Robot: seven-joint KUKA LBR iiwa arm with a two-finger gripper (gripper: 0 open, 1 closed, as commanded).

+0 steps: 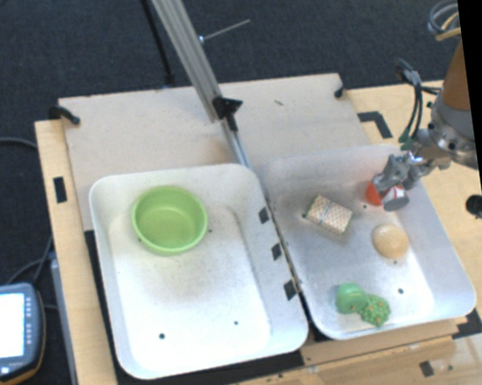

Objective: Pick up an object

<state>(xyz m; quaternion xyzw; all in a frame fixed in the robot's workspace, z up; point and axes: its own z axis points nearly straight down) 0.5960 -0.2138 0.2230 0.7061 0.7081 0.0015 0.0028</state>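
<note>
1. Gripper point(392, 187): at the right of the frame, over the upper right part of the right-hand bin point(446, 244). It sits directly above, or against, a small red-orange object point(373, 193). Whether its fingers are spread or closed cannot be told at this size; nothing is visibly clasped between them.

2. Progress: judged from this layout, the pick is not yet done. No item is lifted clear of a bin. The approach to the red-orange object looks made; the closing, the lift and the check of the hold are left.

3. Red-orange object: upper right area of the right-hand bin, largely covered by the gripper. Only a small rounded edge shows on the left side, so its long axis and heading cannot be told.

4. Other candidates in the right-hand bin:
   - Tan patterned block point(328, 214), centre-left of the bin, long axis running from upper left to lower right.
   - Pale yellowish rounded object point(390, 241), just below the gripper, near round, no clear axis.
   - Green knobbly toy point(362, 301), lower centre, long axis running from upper left to lower right, the bumpy end toward lower right.

5. Left-hand bin point(197, 325): holds a green bowl point(170, 219) in its upper left part, upright, mouth up.
</note>
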